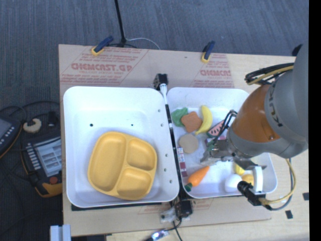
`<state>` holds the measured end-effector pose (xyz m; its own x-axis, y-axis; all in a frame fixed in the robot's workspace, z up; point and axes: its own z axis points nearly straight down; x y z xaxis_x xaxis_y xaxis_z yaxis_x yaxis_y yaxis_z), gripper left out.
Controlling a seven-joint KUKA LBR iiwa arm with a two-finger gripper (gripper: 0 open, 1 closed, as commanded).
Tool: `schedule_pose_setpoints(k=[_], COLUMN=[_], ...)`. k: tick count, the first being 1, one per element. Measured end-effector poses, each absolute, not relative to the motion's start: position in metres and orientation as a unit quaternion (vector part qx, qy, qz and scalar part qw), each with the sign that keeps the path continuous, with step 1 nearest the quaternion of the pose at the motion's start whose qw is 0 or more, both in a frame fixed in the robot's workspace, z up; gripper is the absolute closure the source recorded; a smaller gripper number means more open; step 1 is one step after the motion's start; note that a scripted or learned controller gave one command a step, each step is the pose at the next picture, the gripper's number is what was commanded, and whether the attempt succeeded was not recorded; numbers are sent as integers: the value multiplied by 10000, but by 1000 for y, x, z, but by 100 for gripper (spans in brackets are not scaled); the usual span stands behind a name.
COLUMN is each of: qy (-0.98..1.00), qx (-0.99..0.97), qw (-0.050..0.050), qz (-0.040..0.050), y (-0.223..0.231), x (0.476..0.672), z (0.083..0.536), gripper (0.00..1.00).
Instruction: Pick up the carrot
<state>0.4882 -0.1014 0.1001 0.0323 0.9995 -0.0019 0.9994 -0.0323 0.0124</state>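
The carrot point(197, 176) is orange with a green tip and lies near the front left corner of the right bin point(220, 95), tilted up to the right. My gripper point(214, 149) hangs over the middle of that bin, just above and to the right of the carrot. The orange wrist band and grey arm cover most of the bin's right side. The carrot lies free on the bin floor, apart from the gripper.
Toy food sits at the back of the right bin: a green piece point(178, 116), an orange-brown piece point(191, 121), a banana point(205, 118), a watermelon slice point(216, 128), a tan disc point(188, 143). A yellow divided plate point(122, 164) lies in the left bin point(80, 134).
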Motion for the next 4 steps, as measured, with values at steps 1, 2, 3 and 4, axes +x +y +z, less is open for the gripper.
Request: schedule_pose_setpoints(k=[1, 2, 3, 4], qy=[6955, 7837, 7840, 7842], qx=[7185, 6212, 6207, 6204], qw=[41, 72, 83, 70], qz=[30, 10, 20, 9], y=[-101, -98, -98, -97], x=[488, 487, 489, 488], z=[99, 90, 101, 108], gripper=[0, 0, 100, 100])
